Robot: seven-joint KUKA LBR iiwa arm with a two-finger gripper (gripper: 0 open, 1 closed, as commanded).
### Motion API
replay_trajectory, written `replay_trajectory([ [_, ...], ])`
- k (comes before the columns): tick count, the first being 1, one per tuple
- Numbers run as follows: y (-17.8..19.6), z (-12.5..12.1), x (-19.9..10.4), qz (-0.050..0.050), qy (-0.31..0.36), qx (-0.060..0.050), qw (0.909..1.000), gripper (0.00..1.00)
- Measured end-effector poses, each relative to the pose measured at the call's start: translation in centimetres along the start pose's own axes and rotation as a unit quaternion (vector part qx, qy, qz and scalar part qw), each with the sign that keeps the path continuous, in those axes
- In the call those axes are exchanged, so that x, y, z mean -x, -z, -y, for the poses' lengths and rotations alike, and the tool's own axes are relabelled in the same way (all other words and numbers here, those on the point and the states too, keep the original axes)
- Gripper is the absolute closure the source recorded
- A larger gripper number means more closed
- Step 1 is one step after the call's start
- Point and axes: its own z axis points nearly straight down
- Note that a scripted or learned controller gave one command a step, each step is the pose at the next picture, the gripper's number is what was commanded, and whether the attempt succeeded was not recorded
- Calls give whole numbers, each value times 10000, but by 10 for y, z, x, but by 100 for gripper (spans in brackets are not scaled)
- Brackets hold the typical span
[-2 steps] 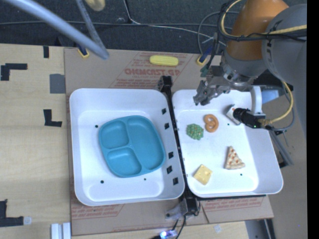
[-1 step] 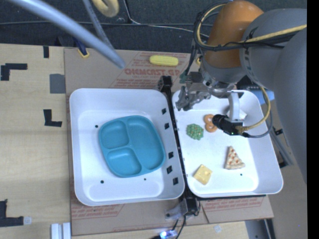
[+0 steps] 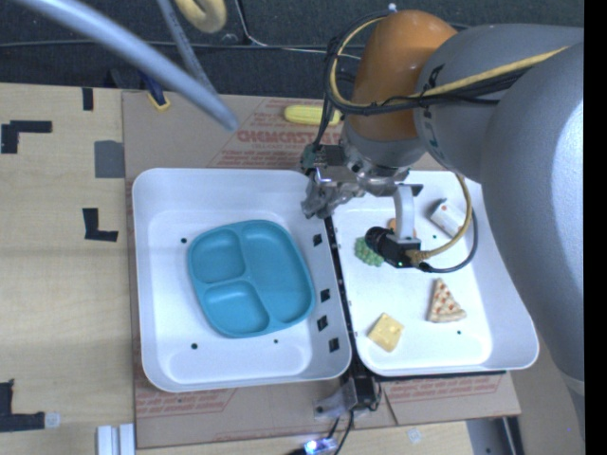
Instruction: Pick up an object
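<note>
The right bin (image 3: pixel 503 339) holds a green leafy piece (image 3: pixel 366 251), a pizza slice (image 3: pixel 444 303), a yellow cheese-like block (image 3: pixel 385 332) and a small white item (image 3: pixel 448 216). A blue divided plate (image 3: pixel 250 278) lies in the left bin (image 3: pixel 156 254). My gripper (image 3: pixel 321 195) hangs low over the top end of the wall between the two bins, up and to the left of the green piece. I see nothing held in it. The wrist and arm cover the back of the right bin.
A yellow banana-shaped thing (image 3: pixel 308 115) lies on the cardboard behind the bins. A grey pole (image 3: pixel 123 41) crosses the top left corner. The large grey arm (image 3: pixel 531 140) fills the right side above the right bin.
</note>
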Motion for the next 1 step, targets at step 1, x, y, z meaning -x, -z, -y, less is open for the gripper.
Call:
replay_trajectory([
  [1, 8, 3, -51, -5, 10, 8, 10000, 100],
])
